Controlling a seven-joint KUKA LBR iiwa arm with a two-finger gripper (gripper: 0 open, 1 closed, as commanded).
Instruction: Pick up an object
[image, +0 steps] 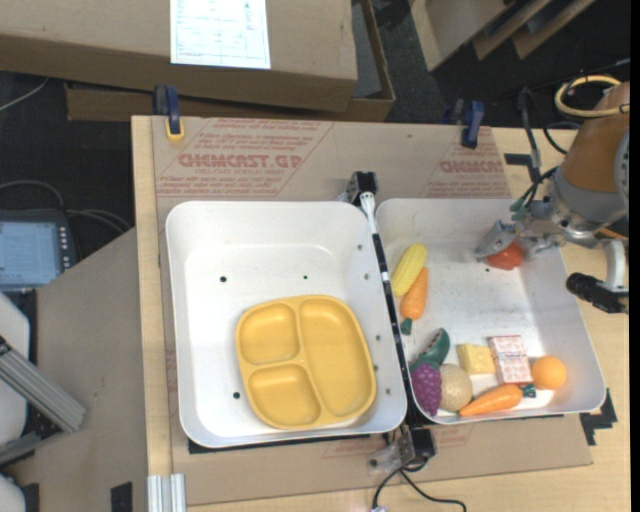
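- Plainly, the tool (512, 243) sat low in the right bin (470, 215), near its far right corner, with a small red piece (506, 258) showing right under its fingers; whether those fingers were closed on the piece or merely resting over it could not be told from this slanted view.
- If the red piece was only pinched at an edge, it could have slipped out on the lift, since it looked small, smooth and rounded.
- The red piece lay close to the right bin's far wall, so a finger could have caught the wall or the bin floor and pushed the piece aside instead of gripping it.
- Other candidates lay well apart from the red piece: a corn cob (408, 268) and a carrot (415, 294) beside the divider between the bins, and a cluster by the near edge, namely grapes (426, 385), a potato (455, 386), a second carrot (491, 400), a cheese cube (477, 357), a small box (511, 358) and an orange (548, 373).
- That cluster was tightly packed, so a grab there risked nudging neighbours or closing on two things at once.
- The yellow tray (304, 359) in the left bin (195, 300) looked too wide and flat for the fingers.
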